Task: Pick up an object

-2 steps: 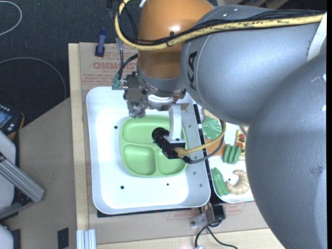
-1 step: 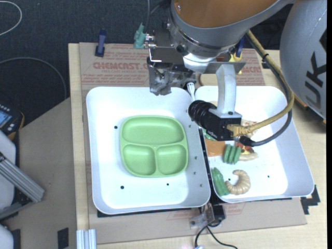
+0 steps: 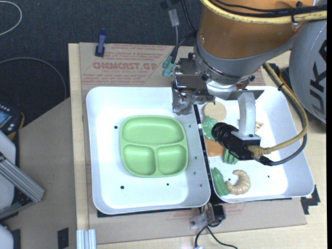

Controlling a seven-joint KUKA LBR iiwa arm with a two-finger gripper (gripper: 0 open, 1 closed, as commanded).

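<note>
Tan curled toy (image 3: 239, 182) lies at the near edge of the right bin (image 3: 280, 185), with a green piece (image 3: 218, 180) just to its left. Left bin (image 3: 98, 154) holds a green divided plate (image 3: 153, 145). Claw (image 3: 182, 107) stands over the far end of the bins' shared wall, near a tan disc (image 3: 216, 111); how far open it is cannot be told.

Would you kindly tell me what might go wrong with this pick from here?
1. The hand sits over the rims where the left bin and right bin meet; lowering there may strike a rim instead of an object.
2. The tan disc, green pieces and curled beige toy crowd along the right bin's left wall, so a grasp may nudge neighbours.
</note>
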